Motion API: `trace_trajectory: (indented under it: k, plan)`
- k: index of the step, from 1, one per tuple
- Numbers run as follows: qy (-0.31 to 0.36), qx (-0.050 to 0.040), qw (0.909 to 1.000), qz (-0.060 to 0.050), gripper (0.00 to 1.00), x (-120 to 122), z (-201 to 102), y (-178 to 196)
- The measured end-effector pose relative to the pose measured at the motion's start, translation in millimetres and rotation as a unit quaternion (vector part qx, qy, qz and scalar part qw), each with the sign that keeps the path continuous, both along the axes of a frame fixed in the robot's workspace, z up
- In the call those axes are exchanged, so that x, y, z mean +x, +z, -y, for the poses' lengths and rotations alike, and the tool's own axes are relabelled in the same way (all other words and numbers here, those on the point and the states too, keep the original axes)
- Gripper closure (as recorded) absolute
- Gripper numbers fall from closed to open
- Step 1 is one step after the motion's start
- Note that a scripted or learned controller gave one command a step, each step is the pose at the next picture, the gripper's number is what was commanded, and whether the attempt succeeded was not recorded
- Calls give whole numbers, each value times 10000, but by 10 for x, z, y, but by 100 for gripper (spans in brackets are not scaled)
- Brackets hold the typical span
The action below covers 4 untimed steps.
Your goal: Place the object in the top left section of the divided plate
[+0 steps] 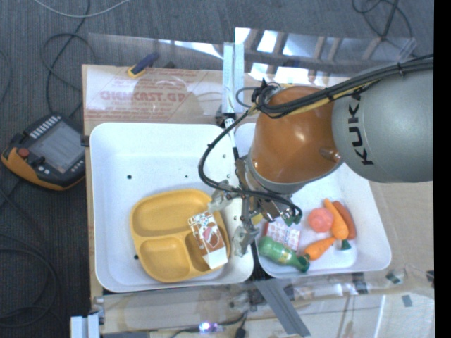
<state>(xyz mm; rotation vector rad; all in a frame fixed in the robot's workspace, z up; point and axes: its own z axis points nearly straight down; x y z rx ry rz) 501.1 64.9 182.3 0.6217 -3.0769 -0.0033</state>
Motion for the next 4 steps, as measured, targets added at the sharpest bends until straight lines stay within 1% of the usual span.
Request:
trace_trajectory:
  k: [1, 2, 3, 4]
  plan:
    - [-6, 24, 10000, 1, 100, 10, -17, 82]
    - [652, -6, 9979, 16, 100, -55, 159, 8]
    - [654, -4, 9979, 16, 0, -55, 158, 8]
    - [1381, 12, 9904, 28, 0, 534, -99, 537]
